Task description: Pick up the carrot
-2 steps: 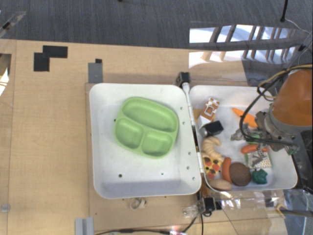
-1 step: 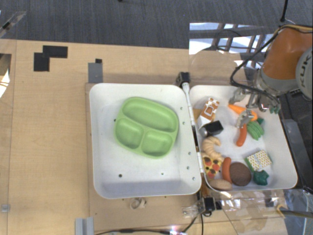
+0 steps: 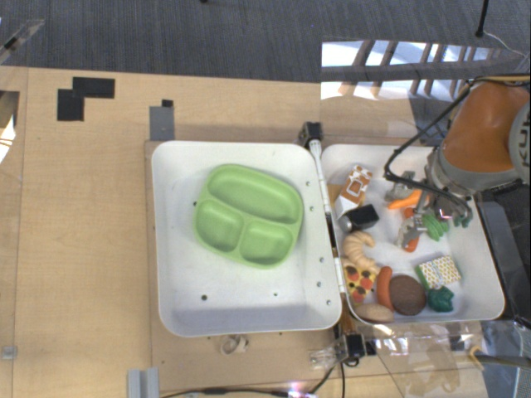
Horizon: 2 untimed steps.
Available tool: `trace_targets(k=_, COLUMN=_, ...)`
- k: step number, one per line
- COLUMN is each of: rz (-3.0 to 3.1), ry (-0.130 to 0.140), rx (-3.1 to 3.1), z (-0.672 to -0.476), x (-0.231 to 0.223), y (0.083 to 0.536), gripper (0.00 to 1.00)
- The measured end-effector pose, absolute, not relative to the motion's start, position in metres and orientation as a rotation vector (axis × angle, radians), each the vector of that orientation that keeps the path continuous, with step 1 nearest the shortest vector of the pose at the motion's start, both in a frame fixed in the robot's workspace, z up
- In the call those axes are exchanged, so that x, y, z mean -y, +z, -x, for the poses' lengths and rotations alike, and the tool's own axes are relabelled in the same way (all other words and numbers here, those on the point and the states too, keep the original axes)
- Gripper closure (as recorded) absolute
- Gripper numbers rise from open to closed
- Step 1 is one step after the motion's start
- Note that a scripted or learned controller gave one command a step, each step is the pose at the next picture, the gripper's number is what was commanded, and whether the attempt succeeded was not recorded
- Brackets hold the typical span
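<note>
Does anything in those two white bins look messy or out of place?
Nothing looks spilled or broken. The right bin is simply crowded: toy foods lie jumbled together, the carrot among them under the gripper. The left bin holds a green divided plate, sitting at a slant to the bin's edges.

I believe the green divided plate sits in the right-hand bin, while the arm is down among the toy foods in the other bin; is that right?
Not quite: in the camera view the green divided plate sits in the left bin. The rest holds: the arm's gripper is down among the toy foods in the other bin, close to the orange carrot.
</note>
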<state>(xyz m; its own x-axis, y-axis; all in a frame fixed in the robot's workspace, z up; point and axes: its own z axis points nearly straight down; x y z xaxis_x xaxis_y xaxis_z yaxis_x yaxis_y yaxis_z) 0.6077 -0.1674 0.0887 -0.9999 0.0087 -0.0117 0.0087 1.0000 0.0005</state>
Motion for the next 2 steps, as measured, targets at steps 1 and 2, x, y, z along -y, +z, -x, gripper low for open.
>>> trace_targets(k=1, rz=-0.365, ry=-0.001, rx=-3.104, z=-0.572, x=0.153, y=0.09, gripper=0.0)
trace_targets(k=2, rz=-0.158, ry=-0.003, rx=-3.13, z=-0.66, x=0.207, y=0.087, gripper=0.0)
